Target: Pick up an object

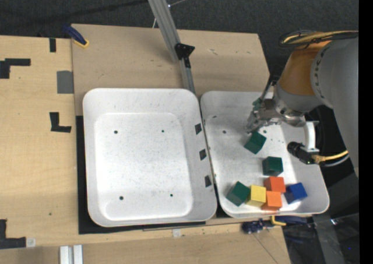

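End effector [258, 124] low over the right shallow white bin [224, 111], directly above a tilted dark green cube [254, 143] — touching or just clear of it, impossible to tell, and no telling either whether released or clenched. Grey arm with orange band [300, 73] rising behind, toward the right. Further along the same bin, toward its near edge: a second dark green cube [272, 166], then a cluster — an orange cube [276, 185], another orange cube [273, 199] just beside a yellow cube [258, 194], a third green cube [238, 193] touching the yellow one, and a blue cube [296, 192] on the right. Left white bin [93, 105] alongside, both on a light wooden worktop [35, 82].
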`<state>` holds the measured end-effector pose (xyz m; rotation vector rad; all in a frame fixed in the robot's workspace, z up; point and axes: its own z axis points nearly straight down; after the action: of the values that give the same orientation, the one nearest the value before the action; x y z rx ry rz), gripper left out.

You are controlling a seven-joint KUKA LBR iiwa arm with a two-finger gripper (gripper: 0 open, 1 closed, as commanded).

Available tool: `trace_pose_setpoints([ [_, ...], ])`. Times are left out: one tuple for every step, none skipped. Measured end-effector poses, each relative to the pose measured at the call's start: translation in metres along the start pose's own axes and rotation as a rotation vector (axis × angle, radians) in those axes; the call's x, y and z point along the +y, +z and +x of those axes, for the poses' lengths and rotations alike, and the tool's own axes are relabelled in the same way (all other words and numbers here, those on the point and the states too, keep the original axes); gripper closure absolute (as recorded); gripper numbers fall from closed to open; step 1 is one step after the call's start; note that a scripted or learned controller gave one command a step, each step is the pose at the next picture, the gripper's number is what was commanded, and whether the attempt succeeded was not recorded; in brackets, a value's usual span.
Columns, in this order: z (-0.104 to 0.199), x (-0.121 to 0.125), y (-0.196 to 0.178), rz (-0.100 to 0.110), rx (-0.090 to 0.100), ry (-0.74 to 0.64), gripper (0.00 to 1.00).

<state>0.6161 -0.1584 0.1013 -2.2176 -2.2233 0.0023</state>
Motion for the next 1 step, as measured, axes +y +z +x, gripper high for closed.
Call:
trace_pose_setpoints([
  [0.0073, -0.0046, -0.0475, -0.006, 0.0, 0.001, 1.0],
])
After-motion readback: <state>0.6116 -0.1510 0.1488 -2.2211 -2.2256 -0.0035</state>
